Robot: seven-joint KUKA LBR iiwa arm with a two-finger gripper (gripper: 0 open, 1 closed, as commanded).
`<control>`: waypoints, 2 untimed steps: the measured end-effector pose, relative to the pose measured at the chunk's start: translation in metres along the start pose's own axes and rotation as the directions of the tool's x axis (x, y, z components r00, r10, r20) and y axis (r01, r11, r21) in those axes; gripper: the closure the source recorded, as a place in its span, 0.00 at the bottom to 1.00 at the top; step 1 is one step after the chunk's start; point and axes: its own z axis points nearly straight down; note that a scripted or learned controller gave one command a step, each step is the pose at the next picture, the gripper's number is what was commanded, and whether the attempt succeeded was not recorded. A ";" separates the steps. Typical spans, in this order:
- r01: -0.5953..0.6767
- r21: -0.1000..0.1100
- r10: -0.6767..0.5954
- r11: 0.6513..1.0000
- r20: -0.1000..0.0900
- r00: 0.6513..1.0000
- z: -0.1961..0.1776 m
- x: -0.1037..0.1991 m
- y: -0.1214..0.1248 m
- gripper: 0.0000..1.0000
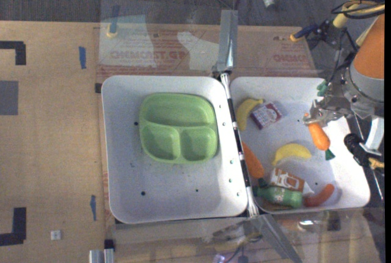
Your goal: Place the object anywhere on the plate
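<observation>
Green divided plate sits in the left bin, unoccupied. The right bin holds two bananas, one near the divider and one at centre, a small carton, a green bottle and a red sausage. At the far right, the gripper grasps an orange carrot, which hangs from the fingers above that bin.

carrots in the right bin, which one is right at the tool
The carrot by the bin's right wall, directly below the tool. The other carrot lies along the bin's left wall beside the divider, far from the tool.
</observation>
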 end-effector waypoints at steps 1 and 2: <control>-0.125 0.002 0.125 0.992 -0.002 0.992 -0.002 0.085 -0.011 1.00; -0.280 -0.001 0.280 0.960 0.000 0.960 -0.039 0.049 -0.039 1.00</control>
